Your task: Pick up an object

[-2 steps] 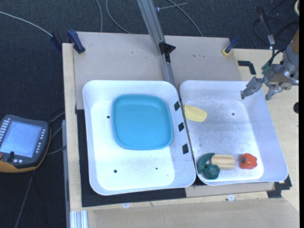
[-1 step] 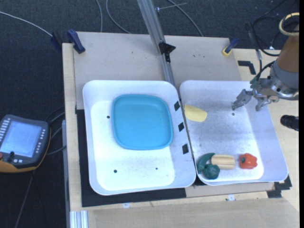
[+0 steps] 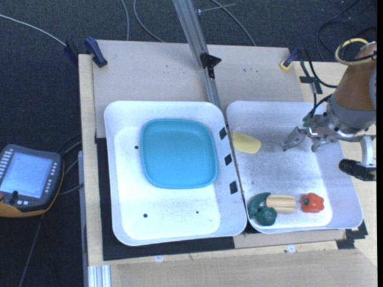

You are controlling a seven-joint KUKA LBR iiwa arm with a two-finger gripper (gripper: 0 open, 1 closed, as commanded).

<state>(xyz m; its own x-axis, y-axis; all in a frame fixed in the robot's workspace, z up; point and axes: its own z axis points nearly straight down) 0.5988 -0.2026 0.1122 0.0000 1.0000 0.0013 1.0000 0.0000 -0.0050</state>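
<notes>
- The gripper hangs over the right bin, its fingers spread wide with nothing between them.
- A yellow piece lies in that bin, left of the gripper and apart from it.
- Along the bin's near edge sit a green toy, a tan block and a red pepper.
- A blue plate rests in the left bin.

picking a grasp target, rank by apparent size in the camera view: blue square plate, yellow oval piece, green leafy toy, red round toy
1. Blue square plate
2. Green leafy toy
3. Yellow oval piece, close to the green one
4. Red round toy
</notes>
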